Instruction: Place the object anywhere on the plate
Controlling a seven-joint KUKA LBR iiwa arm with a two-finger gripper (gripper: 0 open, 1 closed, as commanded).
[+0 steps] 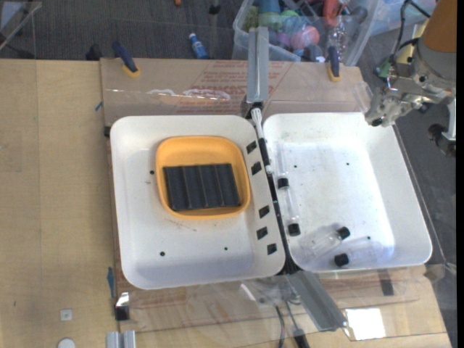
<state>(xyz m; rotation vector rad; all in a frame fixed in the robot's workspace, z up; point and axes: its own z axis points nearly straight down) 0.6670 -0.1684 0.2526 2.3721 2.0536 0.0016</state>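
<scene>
Nearest the camera, along the front edge of the bench, a grey metal bracket [319, 307] is seen below the seam between the two shallow white plastic bins. In the front part of the right-hand bin [406, 216], close to its front wall, several small clear plastic vials with black caps are lying on their sides: one [326, 236] with its cap pointing toward the bin's right wall, another [355, 258] just in front of it, and two more [286, 205] strung along the bin's left wall. One of these is judged to be the object to be moved. A rounded square orange plate [203, 151] with a ribbed black insert [201, 186] is set in the left-hand bin [138, 230], toward its back half.

At the back right corner of the right-hand bin, above its rim, the claw [382, 112] is held well apart from every vial. Whether its fingers are apart or together cannot be told at this size.

The step in hand is judged to be the approach and pick. The vial lying freest from the walls should be chosen, since the ones against the left wall leave little room for a finger. The fingers are best set across the vial's short axis, because a smooth round body may roll or squirt out if pinched along its length or off centre. A slow, straight descent is advised. Afterwards the seam between the bins must be cleared before the vial is lowered onto the insert.
</scene>
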